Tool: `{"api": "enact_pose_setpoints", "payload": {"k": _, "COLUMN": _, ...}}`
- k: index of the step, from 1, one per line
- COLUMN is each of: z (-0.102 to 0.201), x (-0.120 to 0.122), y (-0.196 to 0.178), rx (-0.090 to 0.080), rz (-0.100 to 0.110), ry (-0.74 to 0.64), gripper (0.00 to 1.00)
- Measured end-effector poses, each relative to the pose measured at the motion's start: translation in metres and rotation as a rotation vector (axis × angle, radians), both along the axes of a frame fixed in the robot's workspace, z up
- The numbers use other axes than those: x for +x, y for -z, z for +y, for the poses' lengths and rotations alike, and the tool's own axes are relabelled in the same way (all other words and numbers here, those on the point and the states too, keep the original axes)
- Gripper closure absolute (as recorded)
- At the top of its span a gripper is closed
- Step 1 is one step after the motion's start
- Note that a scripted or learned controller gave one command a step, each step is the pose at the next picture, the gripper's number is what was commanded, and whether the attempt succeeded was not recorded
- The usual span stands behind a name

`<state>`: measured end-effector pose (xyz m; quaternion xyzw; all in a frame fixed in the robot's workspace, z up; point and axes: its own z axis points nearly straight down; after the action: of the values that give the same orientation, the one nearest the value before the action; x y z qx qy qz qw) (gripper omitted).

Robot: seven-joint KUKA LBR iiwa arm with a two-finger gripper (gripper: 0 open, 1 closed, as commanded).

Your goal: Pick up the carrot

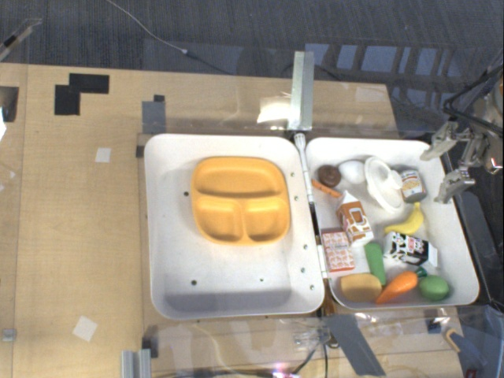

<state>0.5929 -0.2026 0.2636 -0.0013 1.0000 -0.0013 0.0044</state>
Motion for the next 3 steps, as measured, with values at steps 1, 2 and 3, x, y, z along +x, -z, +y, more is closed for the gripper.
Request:
{"api": "enact_pose_setpoints", "payload": {"k": 1, "z": -0.005, "x": -0.018, "y": 0.144, "rx": -0.012, "rz": -0.027, "ry": -0.142, "gripper": 0.0}}
{"api": "enact_pose_setpoints", "payload": {"k": 2, "z": -0.007, "x": -0.062, "y": 0.151, "rx": -0.019, "rz": -0.039, "ry": -0.174, "gripper": 0.0}}
{"api": "enact_pose_setpoints", "payload": {"k": 3, "z": 0.019, "x": -0.073, "y": 0.15, "rx": -0.042, "rz": -0.057, "ry": -0.308, "gripper": 0.0}}
